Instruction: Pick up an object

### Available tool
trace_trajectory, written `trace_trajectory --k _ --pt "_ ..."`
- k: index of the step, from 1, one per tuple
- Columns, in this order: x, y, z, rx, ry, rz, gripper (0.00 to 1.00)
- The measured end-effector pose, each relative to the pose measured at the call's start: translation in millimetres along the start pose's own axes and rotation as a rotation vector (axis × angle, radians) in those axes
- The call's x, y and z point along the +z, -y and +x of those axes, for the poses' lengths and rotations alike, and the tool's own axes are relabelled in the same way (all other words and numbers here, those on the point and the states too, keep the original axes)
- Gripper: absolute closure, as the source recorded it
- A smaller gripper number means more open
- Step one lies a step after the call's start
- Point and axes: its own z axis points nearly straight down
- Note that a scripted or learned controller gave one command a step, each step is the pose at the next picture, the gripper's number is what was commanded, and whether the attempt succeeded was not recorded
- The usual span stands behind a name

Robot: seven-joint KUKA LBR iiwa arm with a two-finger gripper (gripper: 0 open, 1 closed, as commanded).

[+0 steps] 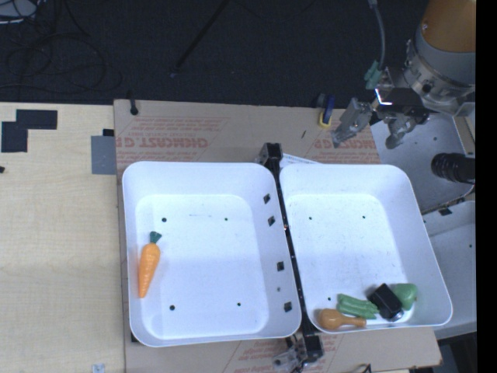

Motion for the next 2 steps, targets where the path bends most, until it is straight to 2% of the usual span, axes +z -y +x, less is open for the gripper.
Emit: trace_trajectory --k 1,2 --pt "6 -30 103 -0.003 -0.001 0.01 0.0" --pt "-5 -57 -42 0.021 0.006 0.008 0.0"
